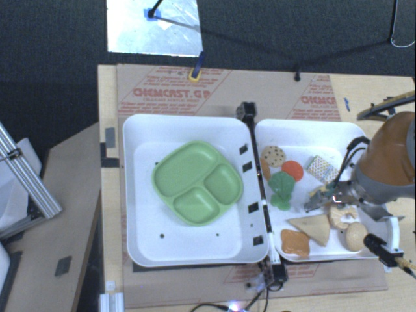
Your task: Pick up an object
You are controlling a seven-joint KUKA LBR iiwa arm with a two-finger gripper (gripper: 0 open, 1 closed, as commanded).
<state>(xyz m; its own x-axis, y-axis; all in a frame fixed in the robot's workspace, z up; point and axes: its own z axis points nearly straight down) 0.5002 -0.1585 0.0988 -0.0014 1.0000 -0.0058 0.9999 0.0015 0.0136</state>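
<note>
So the arm (390, 158) comes in from the right and hangs low over the right bin (305, 130), its hand (320, 200) pointing left toward the middle of that bin; can't tell if it's grasping anything. The board under the bins reads "CHEMCAST GP" (170, 93) in red. There are 2 white bins. The left bin (140, 174) has 1 green divided plate (197, 182). The right one has 1 cookie (273, 155), 1 red piece (292, 169), 1 green broccoli-looking toy (281, 186), 1 sandwich wedge (312, 227) and 1 orange piece (295, 242).
</note>
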